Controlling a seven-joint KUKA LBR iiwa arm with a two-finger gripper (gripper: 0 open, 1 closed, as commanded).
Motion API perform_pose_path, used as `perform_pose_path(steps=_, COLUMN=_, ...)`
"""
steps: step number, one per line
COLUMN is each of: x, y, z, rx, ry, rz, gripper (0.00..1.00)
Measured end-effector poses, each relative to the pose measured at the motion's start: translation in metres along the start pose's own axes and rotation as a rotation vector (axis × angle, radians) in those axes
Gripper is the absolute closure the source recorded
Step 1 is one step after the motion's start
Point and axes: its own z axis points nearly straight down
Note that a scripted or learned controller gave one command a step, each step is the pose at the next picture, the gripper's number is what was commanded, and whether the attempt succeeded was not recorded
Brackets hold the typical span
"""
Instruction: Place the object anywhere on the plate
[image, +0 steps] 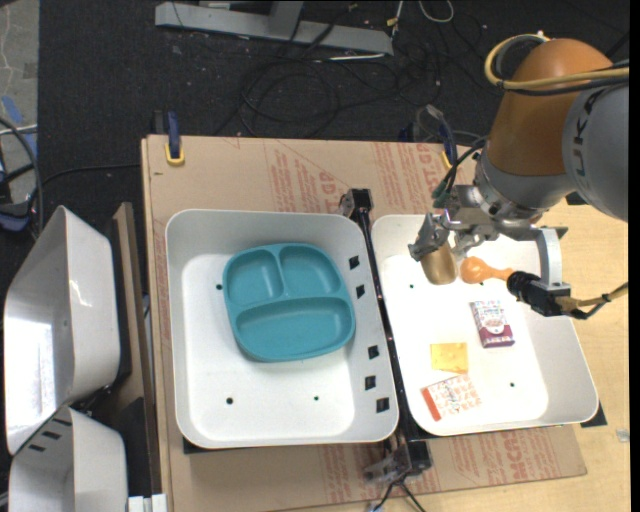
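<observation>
You see a grey arm (600, 140) with a broad orange band (545, 110), looped by a yellow cable (500, 60).

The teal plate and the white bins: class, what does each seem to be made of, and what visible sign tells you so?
Teal plate: probably moulded plastic, with a smooth, even colour, three compartments and rounded ridges.
Left bin and right bin: likely thin formed plastic, glossy white, with rounded corners and soft light reflections on the walls. Painted metal cannot be ruled out from the look alone.
</observation>
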Motion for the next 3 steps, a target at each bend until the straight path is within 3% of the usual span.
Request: perform_pose_path(steps=3, x=0.155, y=-0.044, z=-0.006, rx=0.000, ry=0.000, rz=-0.001, gripper=1.00)
